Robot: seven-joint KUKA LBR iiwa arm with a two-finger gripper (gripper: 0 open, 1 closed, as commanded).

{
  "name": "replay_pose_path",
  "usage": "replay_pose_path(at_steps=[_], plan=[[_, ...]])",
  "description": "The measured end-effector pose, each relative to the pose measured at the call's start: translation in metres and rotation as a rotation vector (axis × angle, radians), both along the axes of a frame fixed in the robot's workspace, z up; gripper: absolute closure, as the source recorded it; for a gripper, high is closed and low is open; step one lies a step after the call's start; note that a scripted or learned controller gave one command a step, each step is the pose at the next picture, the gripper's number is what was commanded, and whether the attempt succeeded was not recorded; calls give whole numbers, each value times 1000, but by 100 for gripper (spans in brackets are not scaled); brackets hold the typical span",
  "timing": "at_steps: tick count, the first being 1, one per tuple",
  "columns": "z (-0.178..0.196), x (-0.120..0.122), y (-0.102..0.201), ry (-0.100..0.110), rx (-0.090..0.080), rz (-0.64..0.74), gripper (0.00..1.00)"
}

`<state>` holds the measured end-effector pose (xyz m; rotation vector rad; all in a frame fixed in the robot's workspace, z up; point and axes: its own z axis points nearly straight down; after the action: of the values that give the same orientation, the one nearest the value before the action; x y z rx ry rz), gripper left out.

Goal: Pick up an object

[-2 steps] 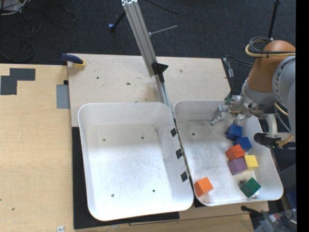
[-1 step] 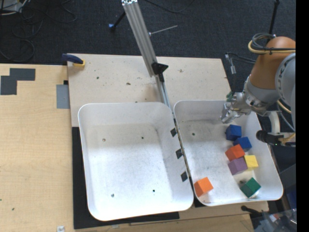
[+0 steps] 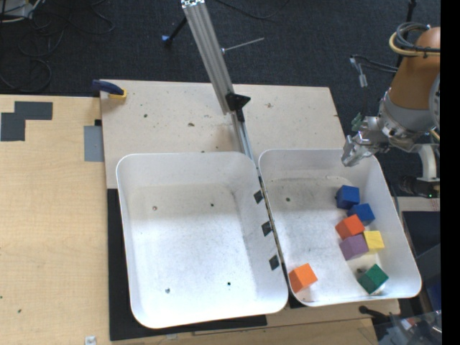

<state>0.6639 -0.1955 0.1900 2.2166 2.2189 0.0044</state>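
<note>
1. White right bin (image 3: 327,165), our landmark: we see the gripper (image 3: 352,152) above its far right corner; whether it is released or clenched, we cannot tell.
2. Along that bin's right side lie two blue cubes (image 3: 348,195), a red-orange cube (image 3: 350,226), a purple cube (image 3: 353,246), a yellow cube (image 3: 374,240) and a green cube (image 3: 373,277).
3. An orange cube (image 3: 303,276) sits at its near left corner.

Looking down from a fixed spot above the bench (image 3: 215,113), at a slant, from some way off. Taking in both white bins side by side, the left bin (image 3: 144,165) and the right bin (image 3: 399,214), with dark floor along the far edge. Facing so that the arm (image 3: 413,85) is reaching in from the right, over the right bin's far corner.
</note>
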Motion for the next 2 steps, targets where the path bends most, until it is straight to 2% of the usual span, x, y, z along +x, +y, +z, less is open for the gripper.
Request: replay_pose_path(at_steps=[1,2], plan=[[41,1,-1,2,1,1,100],[51,1,54,7,4,4,100]])
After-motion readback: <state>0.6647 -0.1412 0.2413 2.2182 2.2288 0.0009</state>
